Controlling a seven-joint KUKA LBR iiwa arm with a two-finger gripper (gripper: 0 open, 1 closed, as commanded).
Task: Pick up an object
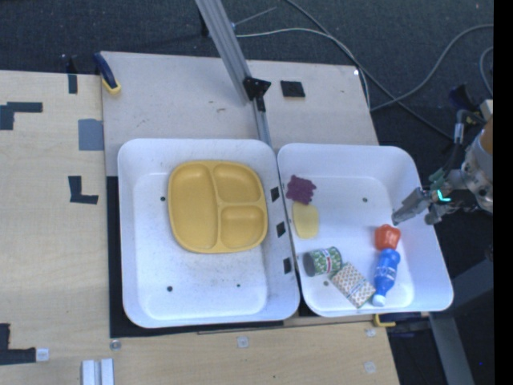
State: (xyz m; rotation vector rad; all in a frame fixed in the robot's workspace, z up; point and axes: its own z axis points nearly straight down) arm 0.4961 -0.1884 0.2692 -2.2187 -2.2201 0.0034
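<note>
The right bin (353,163) holds several small objects. A purple bunch (301,188) lies near its left wall, with a pale yellow piece (305,220) just below it. A green can (323,261) lies on its side beside a patterned box (353,285). A blue bottle (385,273) lies near the right wall, and a small red object (387,236) sits just above it. My gripper (414,210) hangs over the bin's right rim, up and to the right of the red object, and nothing shows in its grasp.
The left bin (144,255) bears a yellow divided plate (217,205). A metal rail (228,42) runs from the top down to the gap between the bins. Cables (337,38) lie on the dark floor behind.
</note>
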